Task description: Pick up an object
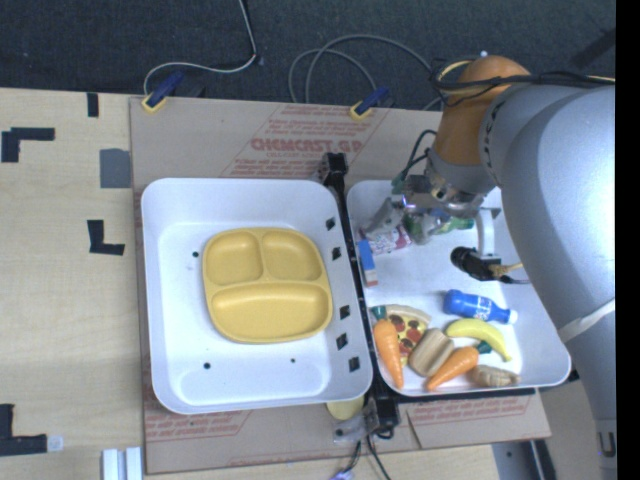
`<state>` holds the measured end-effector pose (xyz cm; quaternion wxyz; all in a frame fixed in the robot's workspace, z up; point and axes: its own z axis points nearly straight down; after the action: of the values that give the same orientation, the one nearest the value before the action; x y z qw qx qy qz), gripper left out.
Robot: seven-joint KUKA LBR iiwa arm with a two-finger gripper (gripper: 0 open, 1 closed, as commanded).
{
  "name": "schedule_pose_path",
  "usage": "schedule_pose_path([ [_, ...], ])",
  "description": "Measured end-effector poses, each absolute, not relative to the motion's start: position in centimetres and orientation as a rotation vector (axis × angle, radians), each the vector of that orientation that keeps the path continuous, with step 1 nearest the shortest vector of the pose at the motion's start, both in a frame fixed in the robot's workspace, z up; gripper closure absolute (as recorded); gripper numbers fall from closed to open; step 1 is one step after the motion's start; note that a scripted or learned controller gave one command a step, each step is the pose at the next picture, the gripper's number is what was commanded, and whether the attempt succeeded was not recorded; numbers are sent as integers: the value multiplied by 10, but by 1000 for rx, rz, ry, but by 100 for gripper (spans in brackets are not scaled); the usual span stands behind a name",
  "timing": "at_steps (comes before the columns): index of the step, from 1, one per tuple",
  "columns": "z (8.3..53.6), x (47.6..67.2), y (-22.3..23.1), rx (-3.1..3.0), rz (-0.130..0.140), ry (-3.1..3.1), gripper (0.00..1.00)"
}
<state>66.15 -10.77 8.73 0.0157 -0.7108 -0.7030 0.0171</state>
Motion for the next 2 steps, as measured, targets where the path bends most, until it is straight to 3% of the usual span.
schedule_pose_path([
  [2,87,660,-108,-2213,44,-2185,0],
])
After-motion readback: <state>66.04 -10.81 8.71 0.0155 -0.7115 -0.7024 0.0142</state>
